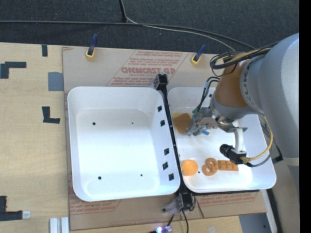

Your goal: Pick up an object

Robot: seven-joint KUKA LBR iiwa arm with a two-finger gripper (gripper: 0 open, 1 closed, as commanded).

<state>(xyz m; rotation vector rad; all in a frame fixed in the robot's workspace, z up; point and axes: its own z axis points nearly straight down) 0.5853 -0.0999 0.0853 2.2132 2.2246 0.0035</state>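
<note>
My gripper [198,128] is down in the right bin [257,181], near its left wall, with the grey arm and orange band above it. A brown round object [181,122] lies just left of the fingertips, touching or nearly touching them. A small blue piece [206,131] shows right beside the fingertips. At the front of this bin lie an orange ball [189,167], a pretzel-shaped brown piece [210,167] and an orange block [227,166].
The left bin [77,101] stands beside the right one, split from it by a black divider with clips [167,130]. Both rest on a cardboard sheet [146,67] held by yellow clamps. A black cable crosses the back.
</note>
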